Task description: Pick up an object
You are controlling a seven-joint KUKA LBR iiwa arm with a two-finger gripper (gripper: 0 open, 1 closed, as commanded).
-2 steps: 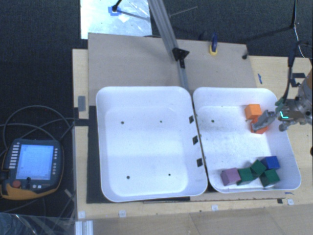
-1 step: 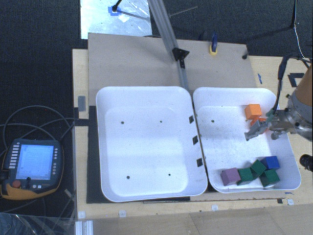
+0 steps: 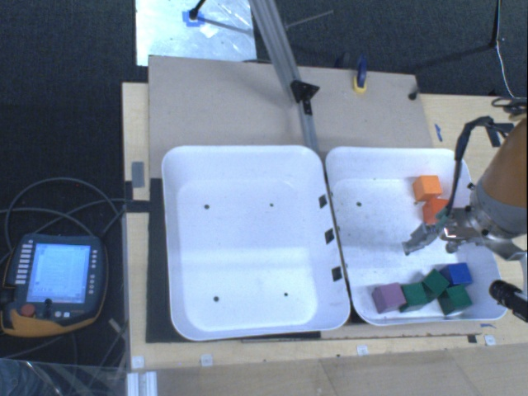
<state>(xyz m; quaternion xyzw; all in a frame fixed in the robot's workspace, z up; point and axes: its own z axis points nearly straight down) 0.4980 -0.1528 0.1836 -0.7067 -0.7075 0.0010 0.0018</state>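
My gripper hangs over the right bin, toward its right side, and the arm comes in from the right edge. An orange block lies at the bin's far right, and a second orange block sits just below it, right beside the gripper and partly hidden by it. Along the bin's near edge lie a purple block, green blocks and a blue block. The gripper is apart from that near cluster.
The left bin stands next to the right one, with small black clips along the shared rim. A slanted metal pole crosses the back. A teach pendant lies at the left.
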